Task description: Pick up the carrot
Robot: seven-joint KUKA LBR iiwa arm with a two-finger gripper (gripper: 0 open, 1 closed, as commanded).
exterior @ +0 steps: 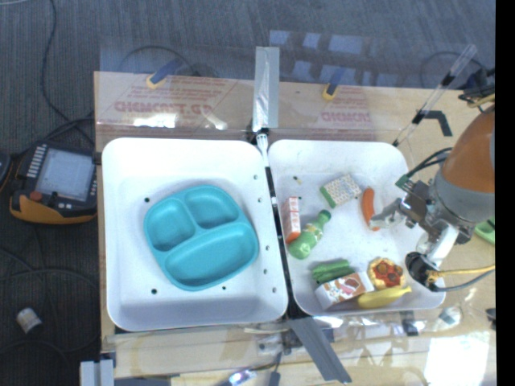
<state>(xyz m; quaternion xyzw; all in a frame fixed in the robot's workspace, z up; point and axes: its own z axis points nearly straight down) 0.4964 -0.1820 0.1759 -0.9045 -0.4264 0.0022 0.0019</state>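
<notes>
Camera view: small orange carrot [368, 205] lies in the right white bin [386, 153], gripper [391, 215] just beside it, jaw state unclear. Approach step; next it must centre over and close.

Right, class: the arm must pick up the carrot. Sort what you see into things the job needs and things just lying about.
Needed for the job:
carrot
gripper
right bin

Just lying about:
blue divided plate in the left bin
green bottle
banana
green-and-white packet
red-and-white carton
</notes>
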